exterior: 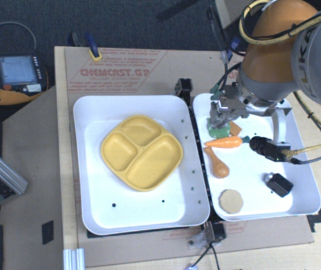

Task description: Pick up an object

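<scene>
The gripper [221, 117] hangs low over the far left corner of the right bin [301, 198], reaching in from the right under the orange band [272, 44] of the arm. Directly beneath it lies a small green piece [218, 131], partly covered by it; whether the two touch cannot be told, and whether the gripper is spread or pressed together cannot be told either.

Just in front of the green piece a carrot [225, 143] lies crosswise, its tip pointing toward the left bin [90, 167]. Nearer still, an orange pear-shaped piece [217, 165] lies along the bin's left wall, and a round tan biscuit [231, 201] sits close to the near edge. A small black block [278, 184] rests well to the right of them.

The left bin holds a yellow divided plate [141, 151], lying flat near its middle. Both bins sit side by side on the worktop [64, 151].
</scene>
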`<move>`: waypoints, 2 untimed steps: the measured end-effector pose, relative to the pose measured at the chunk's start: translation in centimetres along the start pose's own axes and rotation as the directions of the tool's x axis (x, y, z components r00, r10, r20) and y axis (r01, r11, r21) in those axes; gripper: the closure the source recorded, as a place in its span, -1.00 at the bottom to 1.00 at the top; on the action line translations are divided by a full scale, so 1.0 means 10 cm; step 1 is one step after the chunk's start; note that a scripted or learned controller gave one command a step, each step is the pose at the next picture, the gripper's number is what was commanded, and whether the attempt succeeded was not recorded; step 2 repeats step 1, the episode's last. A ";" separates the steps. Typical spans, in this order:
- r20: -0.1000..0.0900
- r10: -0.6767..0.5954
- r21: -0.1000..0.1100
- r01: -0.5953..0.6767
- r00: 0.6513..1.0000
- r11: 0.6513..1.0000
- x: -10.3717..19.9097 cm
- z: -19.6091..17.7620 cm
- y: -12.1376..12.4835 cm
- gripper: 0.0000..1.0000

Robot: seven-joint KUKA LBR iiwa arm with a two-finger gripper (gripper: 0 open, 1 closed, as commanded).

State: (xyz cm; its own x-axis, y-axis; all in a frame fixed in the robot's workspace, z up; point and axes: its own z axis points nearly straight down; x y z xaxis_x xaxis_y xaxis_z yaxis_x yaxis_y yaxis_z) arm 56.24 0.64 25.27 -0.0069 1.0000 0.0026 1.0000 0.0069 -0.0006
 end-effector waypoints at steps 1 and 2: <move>0.001 0.001 -0.002 -0.001 1.000 1.000 0.54 0.01 0.05 1.00; 0.001 0.001 -0.002 -0.001 1.000 1.000 0.54 0.01 0.05 1.00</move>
